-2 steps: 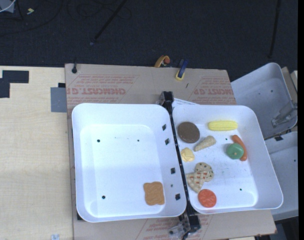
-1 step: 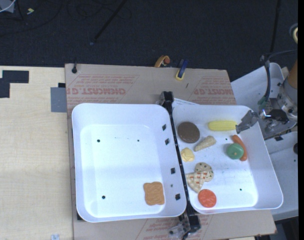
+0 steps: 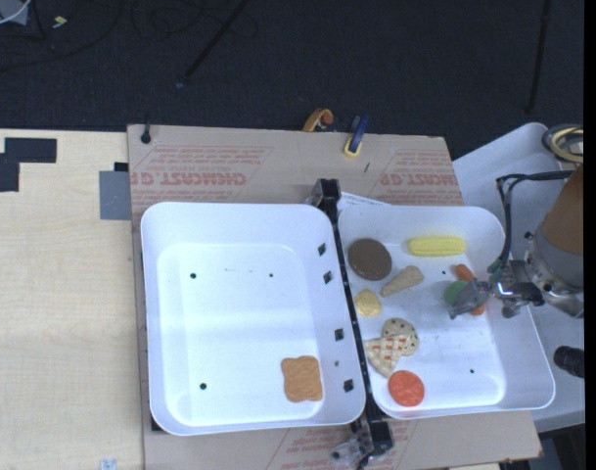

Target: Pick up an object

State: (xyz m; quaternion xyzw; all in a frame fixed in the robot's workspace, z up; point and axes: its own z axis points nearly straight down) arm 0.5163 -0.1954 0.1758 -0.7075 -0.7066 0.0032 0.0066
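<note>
The right bin [image 3: 518,380] holds several toy food pieces: a brown round cookie [image 3: 370,258], a yellow corn cob [image 3: 435,247], a beige wedge [image 3: 402,281], a small yellow piece [image 3: 367,304], waffle-patterned biscuits [image 3: 392,345] and a red disc [image 3: 407,389]. A small green and orange piece [image 3: 461,280] lies near the bin's right side. My gripper [image 3: 471,302] reaches in from the right, low over the bin and right against that green and orange piece, partly covering it. Nothing is visibly lifted.
The left bin [image 3: 170,262] holds one tan toast-shaped piece [image 3: 301,378] near its front right corner. A black divider clip strip [image 3: 337,292] runs between the bins. Cardboard [image 3: 229,169] lies under both bins, with clamps at its far edge.
</note>
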